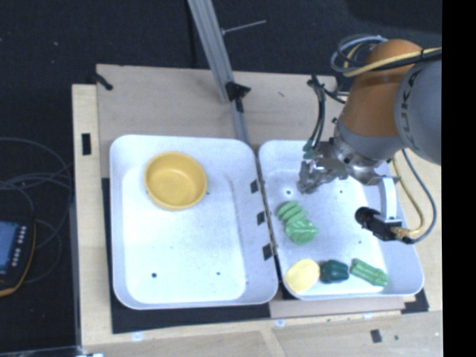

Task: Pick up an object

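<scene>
Green ribbed lumpy object (pixel 297 223), below hand (pixel 309 178), hand's grip state indiscernible

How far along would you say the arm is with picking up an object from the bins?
Done: nothing looks lifted; the light green ridged piece, yellow piece, dark green piece and green piece all lie in the right bin, and the yellow bowl sits in the left bin. In hand: the gripper is over the right bin's upper part, above the ridged piece. Left: descend, grasp, lift.
</scene>
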Controlling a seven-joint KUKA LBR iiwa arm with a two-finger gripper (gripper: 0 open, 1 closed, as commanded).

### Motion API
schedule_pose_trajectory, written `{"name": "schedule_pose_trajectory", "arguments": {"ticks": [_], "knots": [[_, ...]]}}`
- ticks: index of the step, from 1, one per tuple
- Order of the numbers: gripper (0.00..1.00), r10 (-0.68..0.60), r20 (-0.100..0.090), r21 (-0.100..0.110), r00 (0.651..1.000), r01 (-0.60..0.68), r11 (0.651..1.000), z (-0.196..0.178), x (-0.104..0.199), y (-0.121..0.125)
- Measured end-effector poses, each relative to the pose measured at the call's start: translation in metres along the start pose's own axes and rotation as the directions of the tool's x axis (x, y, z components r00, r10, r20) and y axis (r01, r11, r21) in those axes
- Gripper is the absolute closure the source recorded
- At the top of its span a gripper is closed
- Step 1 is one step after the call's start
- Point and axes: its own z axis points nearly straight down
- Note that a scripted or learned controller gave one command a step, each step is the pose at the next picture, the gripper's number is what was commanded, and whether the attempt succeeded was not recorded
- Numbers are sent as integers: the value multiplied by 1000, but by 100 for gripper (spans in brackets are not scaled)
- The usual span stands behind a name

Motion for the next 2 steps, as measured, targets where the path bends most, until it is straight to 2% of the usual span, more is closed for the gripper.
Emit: {"name": "schedule_pose_trajectory", "arguments": {"ticks": [1, 2], "knots": [[100, 0, 0, 2, 1000, 0, 1000, 4, 55, 5], [100, -1, 0, 0, 1000, 1, 1000, -13, 108, 2]]}}
